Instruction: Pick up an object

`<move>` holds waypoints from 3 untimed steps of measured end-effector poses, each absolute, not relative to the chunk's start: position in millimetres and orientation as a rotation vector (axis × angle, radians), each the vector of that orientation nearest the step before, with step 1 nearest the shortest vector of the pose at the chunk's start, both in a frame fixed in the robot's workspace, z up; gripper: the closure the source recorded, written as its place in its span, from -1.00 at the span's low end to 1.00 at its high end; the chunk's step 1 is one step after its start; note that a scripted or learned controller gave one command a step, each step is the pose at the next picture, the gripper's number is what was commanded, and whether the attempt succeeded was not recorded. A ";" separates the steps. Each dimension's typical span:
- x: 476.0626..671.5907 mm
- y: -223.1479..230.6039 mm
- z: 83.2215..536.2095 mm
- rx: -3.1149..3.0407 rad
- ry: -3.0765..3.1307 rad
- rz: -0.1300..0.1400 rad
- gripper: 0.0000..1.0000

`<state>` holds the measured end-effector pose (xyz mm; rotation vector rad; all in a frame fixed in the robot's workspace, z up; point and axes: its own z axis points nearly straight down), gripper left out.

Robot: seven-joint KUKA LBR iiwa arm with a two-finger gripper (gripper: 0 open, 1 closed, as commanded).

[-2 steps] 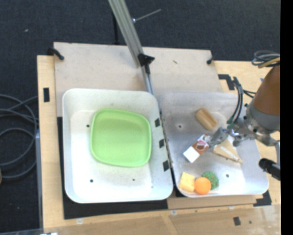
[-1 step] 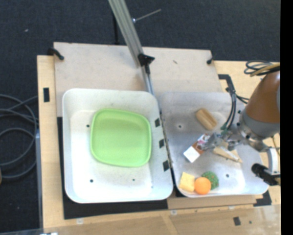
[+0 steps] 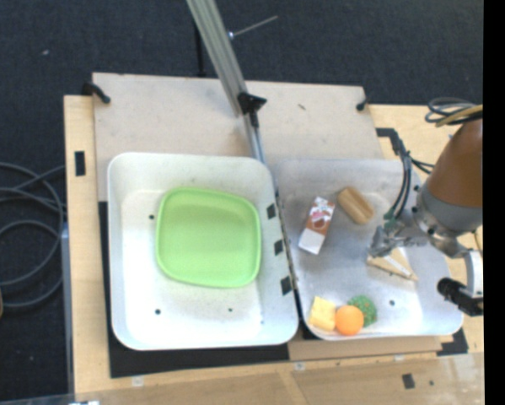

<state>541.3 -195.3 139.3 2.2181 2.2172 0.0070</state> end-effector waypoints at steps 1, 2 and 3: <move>535.0 -193.1 198.1 2.218 2.218 0.005 1.00; 534.9 -186.5 258.1 2.217 2.218 0.005 1.00; 535.3 -187.1 276.5 2.220 2.220 0.002 1.00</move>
